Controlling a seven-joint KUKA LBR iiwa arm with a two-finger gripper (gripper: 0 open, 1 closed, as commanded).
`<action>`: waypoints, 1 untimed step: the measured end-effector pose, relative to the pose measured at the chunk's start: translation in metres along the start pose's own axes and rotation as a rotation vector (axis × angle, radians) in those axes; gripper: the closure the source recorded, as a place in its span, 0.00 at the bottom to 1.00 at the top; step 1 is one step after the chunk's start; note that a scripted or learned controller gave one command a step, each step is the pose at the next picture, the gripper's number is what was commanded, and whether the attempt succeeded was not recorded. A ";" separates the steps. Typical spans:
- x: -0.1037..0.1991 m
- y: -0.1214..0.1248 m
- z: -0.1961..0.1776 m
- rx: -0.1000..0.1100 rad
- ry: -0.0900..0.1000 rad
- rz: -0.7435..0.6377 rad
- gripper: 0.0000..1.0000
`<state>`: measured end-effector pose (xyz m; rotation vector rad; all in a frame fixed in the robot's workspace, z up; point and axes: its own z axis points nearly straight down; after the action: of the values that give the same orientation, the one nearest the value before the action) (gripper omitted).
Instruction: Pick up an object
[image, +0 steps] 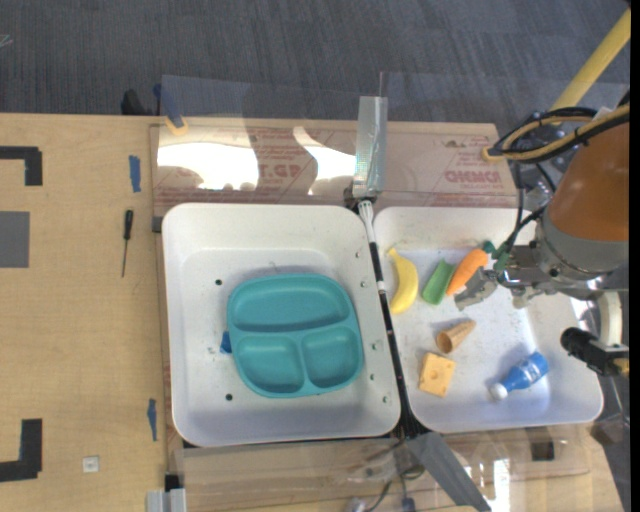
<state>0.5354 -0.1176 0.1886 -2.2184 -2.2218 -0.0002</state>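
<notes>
So the right bin (575, 400) is where all the loose stuff lives, and I'll use the carrot (468, 270) as my reference since that's where the action is. The gripper (478, 292) is down low just below-right of the carrot, practically touching its lower end, with the arm reaching in from the right side. Honestly can't tell if the gripper is released or clenched, it's too small and dark against the bin floor, and I don't see the carrot actually sitting between anything, so I wouldn't call it a grab.

Everything else is spread out, which I'd guess is on purpose so a program can go for one item without bumping neighbours. The green piece (436, 283) sits just left of the carrot, nearly touching it, and the banana (403, 283) is further left by the divider. Below the carrot are the cone (457, 335) and then the cheese wedge (437, 375), and the blue bottle (521, 375) lies well below-right.

The teal tray (294, 335) sits alone in the left bin (190, 300), far left of the carrot, probably the drop-off side.

My read: the carrot is the target, but the green piece being so close could get nudged.
</notes>
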 end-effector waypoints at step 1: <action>0.008 -0.005 0.101 -0.009 -0.002 0.010 0.00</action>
<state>0.5306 -0.1094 0.0880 -2.2347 -2.2167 -0.0085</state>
